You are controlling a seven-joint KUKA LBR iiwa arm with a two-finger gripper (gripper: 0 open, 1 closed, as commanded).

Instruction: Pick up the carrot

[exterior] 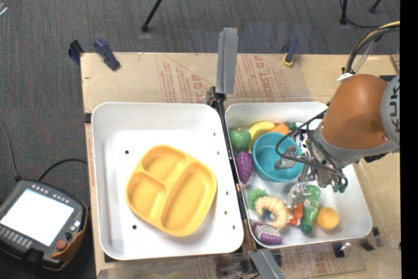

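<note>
Over the right white bin (pixel 363 219), we see the end effector (pixel 300 195) just above the small orange plastic carrot (pixel 298 213); can't tell its opening, carrot not lifted yet.

KUKA arm (pixel 366 115) with large rounded orange band above wrist, grey shell beyond it with partial dark lettering at frame edge, dark grey wrist section, black cables looping off it, metallic silver gripper (pixel 299 193) hardware below

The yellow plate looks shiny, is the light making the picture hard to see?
Camera view: even light, only soft sheen on the yellow plate; faint shadows along the left bin walls; the small toys under the gripper look a bit fuzzy.
</note>
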